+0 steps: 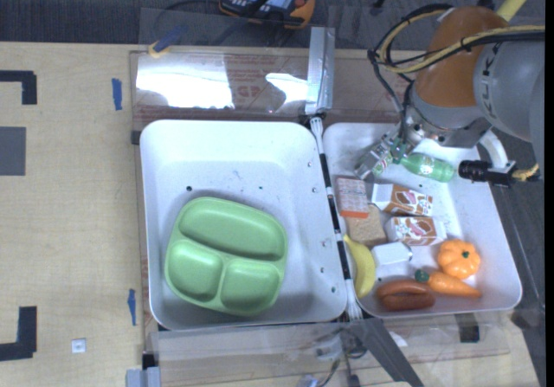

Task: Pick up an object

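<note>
From above, the grey robot arm with its orange band hides the top right corner of the right white bin (506, 264). The gripper (387, 154) sits low at the back of that bin and looks small and blurry, so I cannot tell if its jaws are apart or together. Its tip is touching or just beside 1 green see-through plastic bottle (428, 168) that lies on its side.

The left white bin (164, 147) is smooth plastic with round corners. It holds 1 light green plastic tray (227, 254) with 3 dips in it.

The right bin is full of small toy food, packed close together. I count 1 yellow curved banana (363, 266) by the wall between the bins, 1 brown and red hot dog (405, 293) at the front, 1 long orange carrot (450, 285), and 1 round bumpy orange pumpkin (459, 259). There are also 2 little printed packets (410, 215) and 1 flat brown square like bread (363, 227). The words on the packets are too small to read.
</note>
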Robot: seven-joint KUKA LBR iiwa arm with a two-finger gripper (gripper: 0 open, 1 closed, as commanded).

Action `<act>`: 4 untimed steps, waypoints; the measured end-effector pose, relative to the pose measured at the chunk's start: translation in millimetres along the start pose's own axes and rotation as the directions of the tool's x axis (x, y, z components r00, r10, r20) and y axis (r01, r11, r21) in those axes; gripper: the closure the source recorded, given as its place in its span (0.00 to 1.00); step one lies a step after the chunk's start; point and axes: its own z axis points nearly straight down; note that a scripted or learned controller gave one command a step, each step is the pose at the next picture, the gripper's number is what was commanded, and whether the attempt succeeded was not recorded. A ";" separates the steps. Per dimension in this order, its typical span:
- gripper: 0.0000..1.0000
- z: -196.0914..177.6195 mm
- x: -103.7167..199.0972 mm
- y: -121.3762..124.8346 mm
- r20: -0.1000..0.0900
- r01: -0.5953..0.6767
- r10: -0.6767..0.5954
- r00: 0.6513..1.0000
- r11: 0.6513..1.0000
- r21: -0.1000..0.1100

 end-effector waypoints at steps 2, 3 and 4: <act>1.00 -210.2 18.8 -0.2 -0.010 -0.039 0.040 0.999 0.999 0.016; 1.00 -129.1 57.9 2.3 -0.018 0.204 -0.204 0.979 0.979 0.015; 1.00 -112.2 99.5 -21.0 -0.017 0.196 -0.196 0.981 0.981 0.014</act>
